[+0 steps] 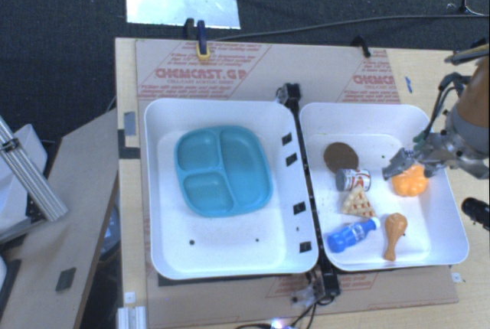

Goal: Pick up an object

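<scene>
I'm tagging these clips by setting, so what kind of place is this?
Likely a robotics lab test bench: two white bins clamped on a board, toy food like a drumstick and a small bottle, and a grey robot arm's gripper.

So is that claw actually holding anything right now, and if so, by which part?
It cannot be told. The gripper sits right at the orange toy in the right bin, touching or just above it; no hold is visible.

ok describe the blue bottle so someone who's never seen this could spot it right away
Look in the right-hand white bin, along its near edge. The blue bottle lies on its side there, white cap pointing toward the tan drumstick, just below the waffle-patterned wedge. It is the only blue thing in that bin.
</scene>
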`<action>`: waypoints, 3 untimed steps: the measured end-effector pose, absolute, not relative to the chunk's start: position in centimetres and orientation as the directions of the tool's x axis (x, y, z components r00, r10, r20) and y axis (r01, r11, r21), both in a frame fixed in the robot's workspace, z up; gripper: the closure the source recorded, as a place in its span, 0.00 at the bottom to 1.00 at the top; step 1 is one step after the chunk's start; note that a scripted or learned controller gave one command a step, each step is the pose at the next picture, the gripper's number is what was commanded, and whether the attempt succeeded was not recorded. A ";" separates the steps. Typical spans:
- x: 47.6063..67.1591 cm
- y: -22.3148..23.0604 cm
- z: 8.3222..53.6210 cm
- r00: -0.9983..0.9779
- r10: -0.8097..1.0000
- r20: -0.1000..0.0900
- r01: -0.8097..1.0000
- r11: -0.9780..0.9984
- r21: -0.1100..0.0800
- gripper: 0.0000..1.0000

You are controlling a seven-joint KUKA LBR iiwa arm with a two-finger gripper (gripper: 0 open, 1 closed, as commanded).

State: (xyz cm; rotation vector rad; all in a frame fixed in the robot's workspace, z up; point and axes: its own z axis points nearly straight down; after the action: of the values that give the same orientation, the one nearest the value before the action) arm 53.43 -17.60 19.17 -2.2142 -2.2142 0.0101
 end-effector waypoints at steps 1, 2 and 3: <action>53.8 -17.6 19.9 -0.003 1.000 0.000 1.000 0.003 0.002 0.00; 53.7 -17.1 15.6 -0.002 1.000 0.001 1.000 0.002 -0.002 0.00; 54.9 -17.3 10.6 -0.003 1.000 0.003 1.000 0.003 0.003 0.00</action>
State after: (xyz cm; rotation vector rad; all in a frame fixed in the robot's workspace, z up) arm 54.85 -17.25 10.58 -2.2182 -2.2250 -0.0074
